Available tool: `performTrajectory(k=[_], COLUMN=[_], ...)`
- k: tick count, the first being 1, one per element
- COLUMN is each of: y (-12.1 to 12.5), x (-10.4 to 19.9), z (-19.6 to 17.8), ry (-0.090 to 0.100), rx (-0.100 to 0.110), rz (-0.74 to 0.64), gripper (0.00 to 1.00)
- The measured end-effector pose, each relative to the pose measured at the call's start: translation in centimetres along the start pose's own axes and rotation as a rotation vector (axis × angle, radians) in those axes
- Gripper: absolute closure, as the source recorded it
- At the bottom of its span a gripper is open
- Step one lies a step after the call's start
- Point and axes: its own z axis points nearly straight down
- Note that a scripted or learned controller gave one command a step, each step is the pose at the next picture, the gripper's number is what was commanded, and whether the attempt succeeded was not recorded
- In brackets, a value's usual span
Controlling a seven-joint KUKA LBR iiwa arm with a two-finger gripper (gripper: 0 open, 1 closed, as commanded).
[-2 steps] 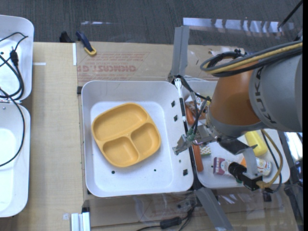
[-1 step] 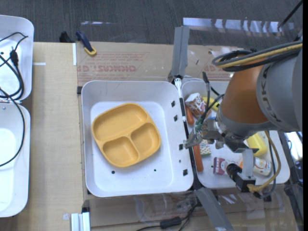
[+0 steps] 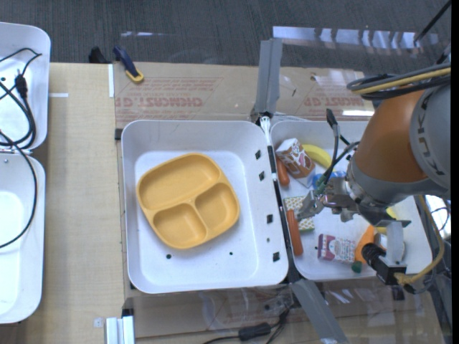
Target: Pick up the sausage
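Orange-banded arm (image 3: 391, 145) reaching in over the right bin (image 3: 324, 269), gripper (image 3: 313, 205) low among the toy food. Sausage (image 3: 295, 233) lying flat along that bin's left wall, just below and left of the gripper, apparently apart from it. Claw state impossible to tell from this angle. Nothing visibly gripped. Judged from this: approach under way, with grasp and lift both left to do. Yellow divided plate (image 3: 188, 201) alone in the left bin (image 3: 136, 192).

Wooden bench (image 3: 79, 192) bears two white bins (image 3: 143, 264) side by side
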Motion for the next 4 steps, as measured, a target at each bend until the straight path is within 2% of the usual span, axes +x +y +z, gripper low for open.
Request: performTrajectory(k=[1,2,3,4], y=[-0.3,1.1,-0.4,-0.2], x=[5.2,4.8,5.6,2.5], z=[0.0,-9.6,0.0,0.0], ry=[0.000,-0.001,0.000,0.000], rx=[-0.001,-0.001,0.002,0.001], rz=[-0.014,0.113,0.146,0.119], gripper=[0.00,0.00,0.00,0.00])
